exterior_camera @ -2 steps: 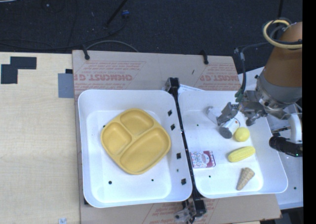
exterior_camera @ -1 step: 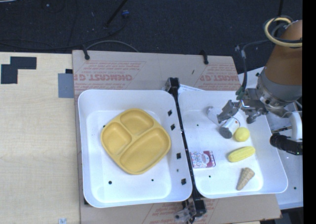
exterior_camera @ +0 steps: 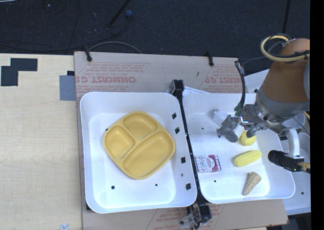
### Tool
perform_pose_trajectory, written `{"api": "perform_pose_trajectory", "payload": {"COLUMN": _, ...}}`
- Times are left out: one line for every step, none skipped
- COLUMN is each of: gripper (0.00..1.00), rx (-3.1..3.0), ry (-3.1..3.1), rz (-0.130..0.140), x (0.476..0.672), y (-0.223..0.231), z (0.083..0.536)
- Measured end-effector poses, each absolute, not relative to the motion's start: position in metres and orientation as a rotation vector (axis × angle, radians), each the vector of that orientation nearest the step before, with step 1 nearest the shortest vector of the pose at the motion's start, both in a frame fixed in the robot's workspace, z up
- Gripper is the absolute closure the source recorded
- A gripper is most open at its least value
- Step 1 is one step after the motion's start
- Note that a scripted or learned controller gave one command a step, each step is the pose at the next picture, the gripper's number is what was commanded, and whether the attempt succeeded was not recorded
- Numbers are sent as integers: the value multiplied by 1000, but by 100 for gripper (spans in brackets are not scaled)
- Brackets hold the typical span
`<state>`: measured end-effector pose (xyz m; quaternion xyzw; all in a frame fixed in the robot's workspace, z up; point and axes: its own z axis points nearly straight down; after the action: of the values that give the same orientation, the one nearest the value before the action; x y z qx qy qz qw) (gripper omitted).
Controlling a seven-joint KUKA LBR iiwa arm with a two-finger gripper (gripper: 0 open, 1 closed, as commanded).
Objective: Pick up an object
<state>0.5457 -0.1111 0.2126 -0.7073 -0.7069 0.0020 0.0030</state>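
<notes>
Currently the gripper [exterior_camera: 238, 128] is seen low in the right bin [exterior_camera: 283, 193] near its far edge, fingers spread, nothing held, a small yellow object [exterior_camera: 247, 139] lying just beside it.

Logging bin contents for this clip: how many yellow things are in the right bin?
2: a corn cob near the bin's right side, and a small yellow piece just above it by the hand, which may hide others.
</notes>
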Motion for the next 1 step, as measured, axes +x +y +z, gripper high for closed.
{"api": "perform_pose_trajectory", "payload": {"gripper": 0, "rx": -2216, "ry": -2216, "rz": 7, "x": 548, "y": -109, "z": 149}}
